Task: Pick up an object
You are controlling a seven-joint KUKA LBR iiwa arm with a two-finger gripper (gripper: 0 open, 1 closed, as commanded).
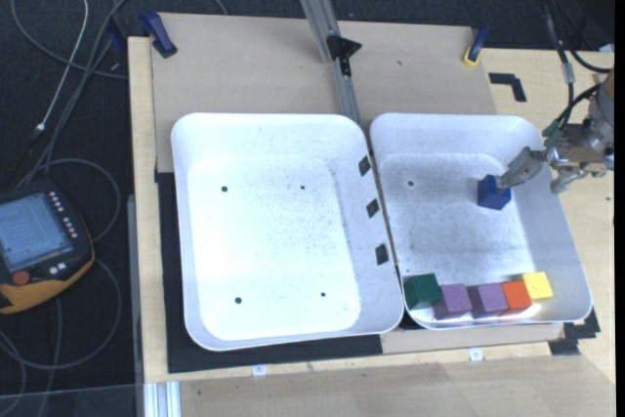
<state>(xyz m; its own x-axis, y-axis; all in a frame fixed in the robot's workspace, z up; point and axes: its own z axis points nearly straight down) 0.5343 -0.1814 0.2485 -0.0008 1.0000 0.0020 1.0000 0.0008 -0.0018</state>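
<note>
- Nearest the camera, along the front wall of the right bin (547, 239), five small blocks sit in a touching row: green block (422, 289), purple block (455, 299), a second purple block (485, 298), orange block (516, 294), yellow block (538, 285).
- A blue block (493, 192) lies farther back in the same bin, toward its right side, well apart from the row.
- The gripper (515, 173) reaches in from the right edge, tilted down toward the blue block; one grey finger (520, 168) touches the block's upper right corner (the other finger is hidden, so whether the block is gripped, or the fingers are open or closed, I cannot tell).
- The left bin (195, 210) sits beside it, their inner walls touching.
- A handheld control pendant (34, 244) rests on the dark floor, left of the bench.
</note>
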